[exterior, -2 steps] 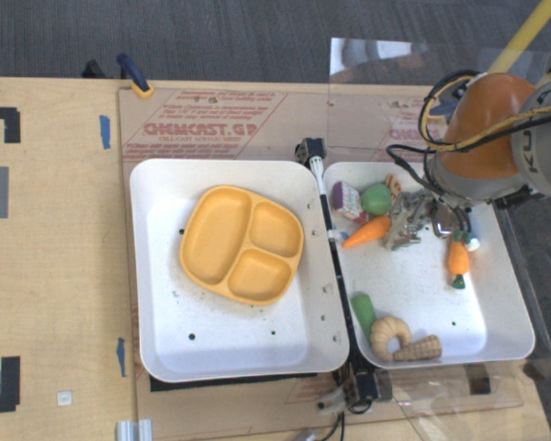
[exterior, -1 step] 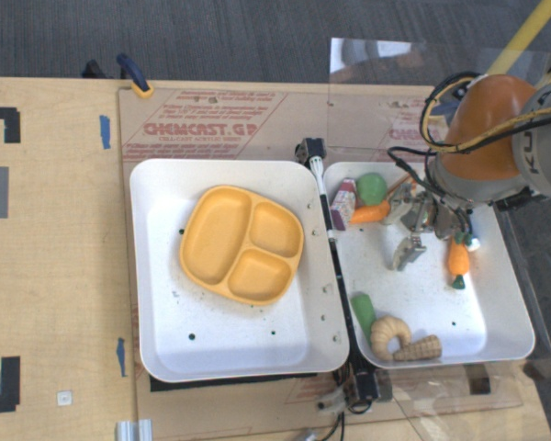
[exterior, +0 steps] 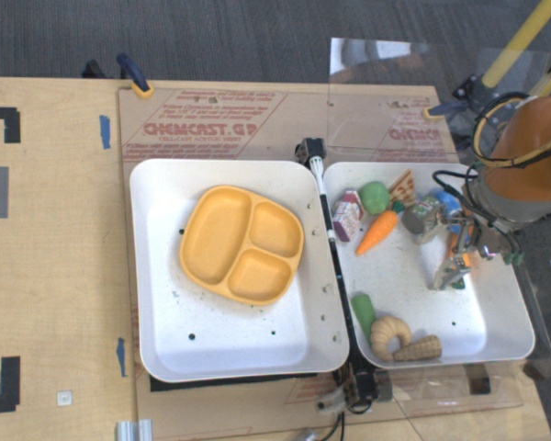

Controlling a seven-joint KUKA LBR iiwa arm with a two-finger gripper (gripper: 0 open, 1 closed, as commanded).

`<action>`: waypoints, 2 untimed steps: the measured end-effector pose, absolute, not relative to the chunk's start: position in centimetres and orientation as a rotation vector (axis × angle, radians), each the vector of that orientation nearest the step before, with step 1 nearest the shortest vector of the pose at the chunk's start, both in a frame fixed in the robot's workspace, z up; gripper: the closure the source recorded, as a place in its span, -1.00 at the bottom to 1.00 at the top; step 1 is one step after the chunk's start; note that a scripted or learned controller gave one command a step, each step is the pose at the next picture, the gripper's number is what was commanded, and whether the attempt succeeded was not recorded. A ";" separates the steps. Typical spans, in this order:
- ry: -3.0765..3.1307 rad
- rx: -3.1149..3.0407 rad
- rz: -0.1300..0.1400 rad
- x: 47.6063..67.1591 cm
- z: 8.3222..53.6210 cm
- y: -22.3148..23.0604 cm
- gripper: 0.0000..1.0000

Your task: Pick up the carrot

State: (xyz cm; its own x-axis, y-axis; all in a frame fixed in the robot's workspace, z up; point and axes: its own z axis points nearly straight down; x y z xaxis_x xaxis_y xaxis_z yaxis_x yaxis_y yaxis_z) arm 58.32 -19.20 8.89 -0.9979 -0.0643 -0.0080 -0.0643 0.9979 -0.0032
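Two shallow white bins sit side by side on the bench. The left bin (exterior: 156, 246) holds a yellow three-compartment plate (exterior: 241, 243) lying flat near its middle, tilted a little, with its two smaller compartments toward three and five o'clock. The right bin (exterior: 505, 324) holds the toys. The carrot (exterior: 376, 231) lies in that bin's upper left part, its orange body slanting from a thick end at about one o'clock down to a point at seven o'clock, with nothing gripping it. Touching its thick end at twelve o'clock is a round green toy (exterior: 375, 196), and just beside the carrot at nine o'clock is a small red and white carton (exterior: 348, 216). A patterned orange wedge (exterior: 402, 186) lies at the carrot's one o'clock. Along the bin's lower left, a small green vegetable (exterior: 362, 307) sits above a tan croissant (exterior: 388, 332), and a waffle cone (exterior: 421, 347) lies at the croissant's four o'clock. The gripper (exterior: 452, 272) hangs over the bin's middle right, at the carrot's four o'clock and well apart from it; whether it is spread or closed I cannot tell.
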 end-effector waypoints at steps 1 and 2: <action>3.117 -0.105 -0.009 58.8 10.3 -19.0 1.00; 3.119 -0.106 -0.007 58.8 10.2 -19.0 -1.00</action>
State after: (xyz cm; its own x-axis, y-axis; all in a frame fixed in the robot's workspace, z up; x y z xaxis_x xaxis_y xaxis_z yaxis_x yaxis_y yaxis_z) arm 58.79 -19.01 10.24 -0.9975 -0.0677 -0.0207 -0.0676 0.9977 -0.0055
